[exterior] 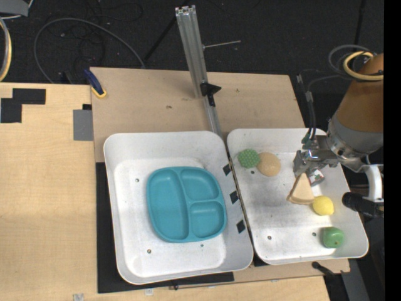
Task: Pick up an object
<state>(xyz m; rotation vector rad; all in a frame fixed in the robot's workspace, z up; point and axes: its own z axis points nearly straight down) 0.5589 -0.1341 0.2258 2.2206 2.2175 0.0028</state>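
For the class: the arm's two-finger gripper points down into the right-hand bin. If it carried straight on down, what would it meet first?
Most likely the tan wedge-shaped piece lying right beneath the gripper, beside the small yellow ball. Depth is unclear from this slanted view, so it could miss.

— What is in the white bin [276, 246] on the right?

— Five little things. At about 10 o'clock sits a bumpy green ball [249, 158]. Just beside it, touching, is a smooth tan round lump [269, 165].

— And the others?

— Near the middle, toward 3 o'clock, a pale yellow wedge [301, 191] stands tipped up on its wide end. A small yellow lemon [323, 205] lies close by. A shiny green apple [332, 237] rests alone at 5 o'clock.
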